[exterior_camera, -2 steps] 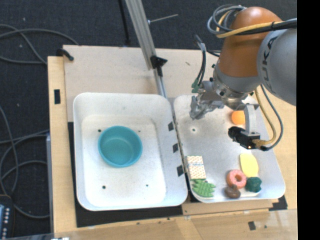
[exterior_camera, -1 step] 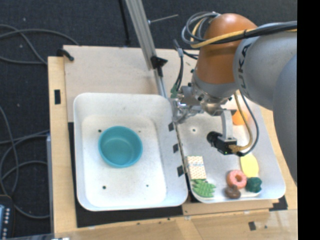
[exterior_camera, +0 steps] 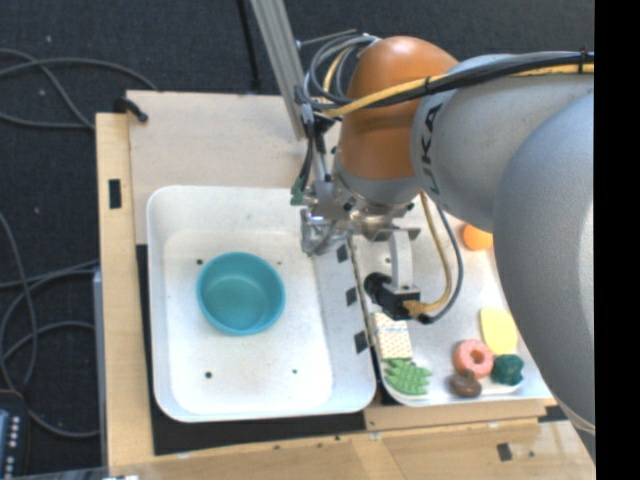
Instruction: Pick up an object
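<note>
Grey arm overhangs right bin; gripper at the shared rim, open or closed unreadable. Approach step. Next: descend on 1 item, likely teal bowl.

The arm covers most of the right bin toward the surface's right edge. An orange object shows as a sliver beside the arm. What the small brown thing is, near the surface's front edge, cannot be told.
</note>
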